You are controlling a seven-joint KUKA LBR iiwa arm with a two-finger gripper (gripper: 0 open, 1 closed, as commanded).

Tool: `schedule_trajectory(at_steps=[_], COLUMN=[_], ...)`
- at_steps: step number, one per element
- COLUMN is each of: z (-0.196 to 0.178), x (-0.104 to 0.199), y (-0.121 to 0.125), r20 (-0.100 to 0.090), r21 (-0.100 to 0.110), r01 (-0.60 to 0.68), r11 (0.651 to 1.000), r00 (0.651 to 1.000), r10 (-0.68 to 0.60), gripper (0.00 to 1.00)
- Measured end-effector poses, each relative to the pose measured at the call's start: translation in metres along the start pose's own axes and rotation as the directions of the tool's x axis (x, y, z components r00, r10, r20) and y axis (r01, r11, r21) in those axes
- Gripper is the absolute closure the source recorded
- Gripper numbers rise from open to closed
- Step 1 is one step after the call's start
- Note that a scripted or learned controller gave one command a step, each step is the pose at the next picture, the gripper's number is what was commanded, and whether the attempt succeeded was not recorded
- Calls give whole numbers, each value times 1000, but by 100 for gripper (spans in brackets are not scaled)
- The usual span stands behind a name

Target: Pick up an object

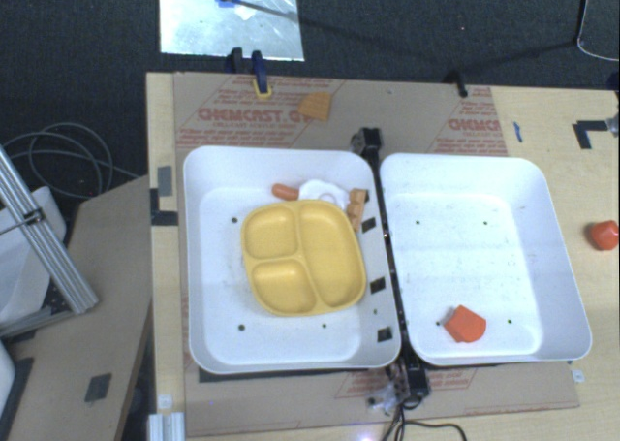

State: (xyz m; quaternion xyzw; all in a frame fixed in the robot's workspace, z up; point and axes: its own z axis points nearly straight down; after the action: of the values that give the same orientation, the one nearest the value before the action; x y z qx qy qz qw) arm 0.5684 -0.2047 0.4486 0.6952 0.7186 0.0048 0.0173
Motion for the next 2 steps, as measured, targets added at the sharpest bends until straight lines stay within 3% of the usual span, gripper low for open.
schedule_trajectory(at_steps=[1, 2], z=[210, 201], x=[105, 99], y=[-8, -6], r20=[-24, -17], r21=[45, 30], r01=[-22, -31], r11=[999, 999], r00=[999, 999], r10=[23, 31], gripper=[100, 0])
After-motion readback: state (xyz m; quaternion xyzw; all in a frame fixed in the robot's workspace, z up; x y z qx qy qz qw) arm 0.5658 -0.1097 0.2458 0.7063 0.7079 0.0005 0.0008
